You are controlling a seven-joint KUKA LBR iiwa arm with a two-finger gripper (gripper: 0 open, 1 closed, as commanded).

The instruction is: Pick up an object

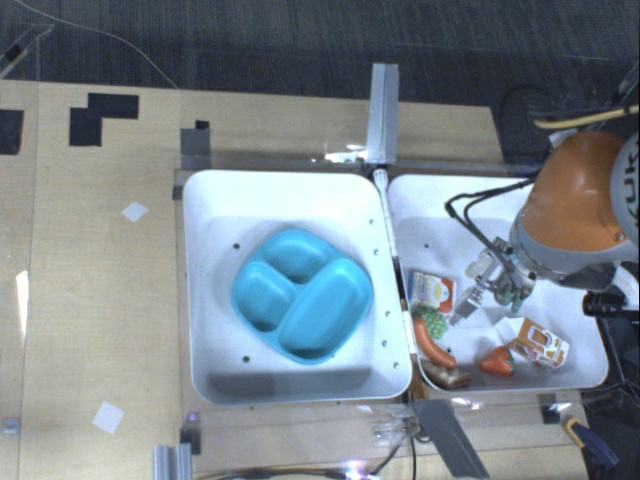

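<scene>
Two white bins sit side by side on the bench (90,308), split by a metal divider rail. Left bin (215,268) carries a blue three-compartment tray (302,295), turned a bit diagonal, nothing in its wells. Right bin (425,208) has the small stuff, all bunched along its near edge: a white packet with red and green print (431,290) lying flat near the divider, a green bumpy piece (434,323) (looks like toy peas or broccoli, hard to say) just below it, an orange-red sausage-shaped item (427,342) slanting down toward the near-left corner, a brownish lump (447,375) touching its lower end. Further right, a red pepper-like piece (497,362) just beside a small white-and-orange carton (540,347) lying tilted.

Arm (575,208) comes in from the right, orange band big in view, black cable looped off its left side. Gripper (472,303) points down and left over the right bin, tip just right of the packet and above the green piece. Fingers look slightly apart with nothing between them; a thin pale finger (466,309) angles toward the green piece, close to it, though contact can't be judged from this slant. Nothing is lifted; every object lies on the bin floor.

Black squares of tape mark the bench's far left.
</scene>
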